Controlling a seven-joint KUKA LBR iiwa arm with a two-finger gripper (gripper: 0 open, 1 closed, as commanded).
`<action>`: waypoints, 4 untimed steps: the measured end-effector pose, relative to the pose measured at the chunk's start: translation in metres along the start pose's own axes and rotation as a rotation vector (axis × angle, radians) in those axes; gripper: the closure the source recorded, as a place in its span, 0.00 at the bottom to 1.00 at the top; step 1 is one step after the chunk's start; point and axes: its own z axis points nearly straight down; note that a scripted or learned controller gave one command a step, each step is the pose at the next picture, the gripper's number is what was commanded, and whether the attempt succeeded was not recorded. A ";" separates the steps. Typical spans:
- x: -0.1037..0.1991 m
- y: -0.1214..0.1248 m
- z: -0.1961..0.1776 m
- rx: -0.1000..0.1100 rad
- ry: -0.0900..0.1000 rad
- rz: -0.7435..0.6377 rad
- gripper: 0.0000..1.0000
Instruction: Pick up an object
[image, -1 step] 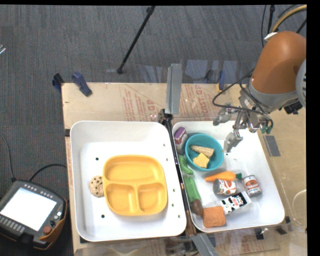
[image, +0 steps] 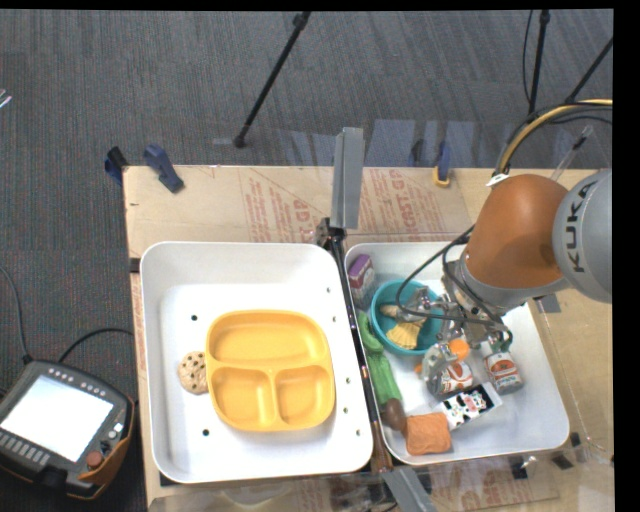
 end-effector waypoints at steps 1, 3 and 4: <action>0.012 0.027 0.014 -0.003 0.008 -0.036 0.00; 0.009 0.028 0.003 -0.002 0.004 -0.041 0.00; 0.089 -0.004 0.009 0.002 -0.001 0.003 0.00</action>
